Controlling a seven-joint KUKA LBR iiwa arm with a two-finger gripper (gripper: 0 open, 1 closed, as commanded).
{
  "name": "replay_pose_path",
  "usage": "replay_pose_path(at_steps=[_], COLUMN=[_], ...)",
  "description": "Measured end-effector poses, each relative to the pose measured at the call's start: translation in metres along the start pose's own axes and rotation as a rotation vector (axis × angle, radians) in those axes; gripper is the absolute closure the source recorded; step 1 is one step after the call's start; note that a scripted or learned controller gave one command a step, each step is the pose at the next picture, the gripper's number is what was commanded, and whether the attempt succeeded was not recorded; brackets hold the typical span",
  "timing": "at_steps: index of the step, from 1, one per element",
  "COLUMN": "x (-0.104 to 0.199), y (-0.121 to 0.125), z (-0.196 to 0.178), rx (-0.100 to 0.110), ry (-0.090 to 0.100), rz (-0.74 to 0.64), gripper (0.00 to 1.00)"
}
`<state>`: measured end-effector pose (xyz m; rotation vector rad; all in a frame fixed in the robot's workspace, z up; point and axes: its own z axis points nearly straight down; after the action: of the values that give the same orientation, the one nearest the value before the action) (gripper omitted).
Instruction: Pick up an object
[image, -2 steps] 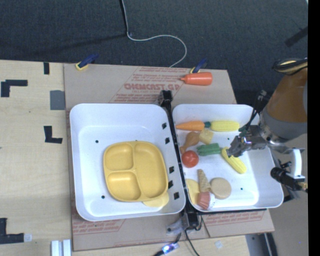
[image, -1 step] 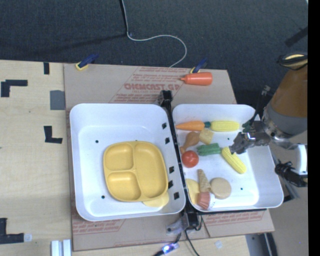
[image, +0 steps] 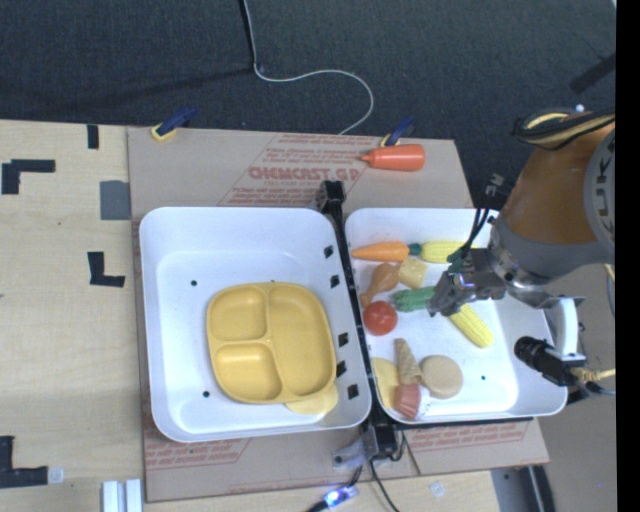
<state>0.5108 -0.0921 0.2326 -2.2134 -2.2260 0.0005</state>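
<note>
The toy foods lay scattered in the right bin (image: 500, 400) of the 2 white bins, and the gripper (image: 448, 296) hung over them near that bin's middle. A green toy vegetable (image: 412, 298) lay just at the gripper's tip, touching or nearly so; whether the tips were spread or closed, or had hold of anything, could not be told from above. Along the far edge of the right bin lay a carrot (image: 378, 252) and a small corn cob (image: 440, 250), with a pale yellow block (image: 411, 273) just below them. A larger corn cob (image: 472, 324) lay under the wrist, toward the right edge. A red tomato (image: 379, 318) sat near the left wall, and toward the near edge were an ice-cream cone (image: 405, 362), a round tan biscuit (image: 441, 376) and a reddish piece (image: 406, 400). The left bin (image: 170, 260) carried a yellow divided plate (image: 270, 340) toward its near right corner. On the cardboard sheet (image: 200, 170) beyond the bins lay another orange carrot (image: 396, 157).
</note>
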Motion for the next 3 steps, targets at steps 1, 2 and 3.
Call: replay_pose_path(at_steps=[1,2,3], x=[-0.001,0.003,0.004], y=[-0.009,-0.002,0.002], z=[0.018,0.018,0.0], rx=[0.002,0.0,-0.002], ry=[-0.002,-0.002,-0.001], rz=[0.005,0.004,0.004], gripper=[1.0,1.0,1.0])
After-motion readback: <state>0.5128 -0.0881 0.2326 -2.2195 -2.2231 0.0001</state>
